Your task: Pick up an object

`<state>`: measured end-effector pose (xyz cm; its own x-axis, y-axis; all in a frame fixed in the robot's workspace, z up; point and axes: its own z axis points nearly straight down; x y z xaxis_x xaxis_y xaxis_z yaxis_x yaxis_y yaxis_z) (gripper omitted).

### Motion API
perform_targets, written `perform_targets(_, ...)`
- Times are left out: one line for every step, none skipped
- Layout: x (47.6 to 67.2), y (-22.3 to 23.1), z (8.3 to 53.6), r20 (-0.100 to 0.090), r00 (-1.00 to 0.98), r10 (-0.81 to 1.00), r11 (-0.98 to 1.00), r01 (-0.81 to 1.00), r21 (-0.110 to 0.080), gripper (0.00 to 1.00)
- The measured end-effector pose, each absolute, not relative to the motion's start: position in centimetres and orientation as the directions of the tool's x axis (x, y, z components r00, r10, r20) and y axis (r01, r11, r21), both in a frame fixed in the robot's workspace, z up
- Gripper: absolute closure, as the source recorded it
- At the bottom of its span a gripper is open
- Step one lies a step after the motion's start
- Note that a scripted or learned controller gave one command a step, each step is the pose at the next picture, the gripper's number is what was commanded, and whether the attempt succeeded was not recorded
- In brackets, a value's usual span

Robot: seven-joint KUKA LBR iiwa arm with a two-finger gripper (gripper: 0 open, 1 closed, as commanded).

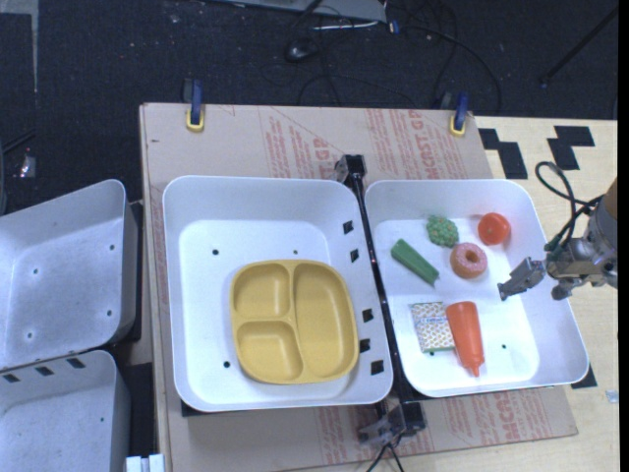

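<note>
White plastic bins sit side by side on the counter [256,126]. The right bin [521,367] holds a green broccoli floret [442,230], a red tomato [494,227], a pink doughnut [469,260], a green pod [414,262], a speckled square packet [430,325] and an orange carrot [467,335] touching the packet's right edge. The left bin [197,264] carries a yellow divided plate [293,321]. The gripper [521,280] hangs over the right bin's right side, near the doughnut and above the carrot, touching neither; whether its fingers are open or closed cannot be told. Nothing lies between them. Two clamps [195,106] pin the board's far edge.
</note>
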<state>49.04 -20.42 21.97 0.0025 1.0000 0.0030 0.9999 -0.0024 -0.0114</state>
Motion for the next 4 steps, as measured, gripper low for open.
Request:
perform_targets(49.3,-20.4,22.5,0.000,-0.001,1.000,0.001,1.000,-0.001,0.00)
perform_targets(48.3,-20.7,17.3,0.002,0.002,1.000,-0.002,1.000,-0.006,0.00)
perform_targets(48.2,-20.5,13.0,0.001,0.002,1.000,-0.002,1.000,-0.003,0.00)
perform_targets(48.1,-20.4,9.0,0.001,0.001,1.000,-0.001,1.000,-0.004,0.00)
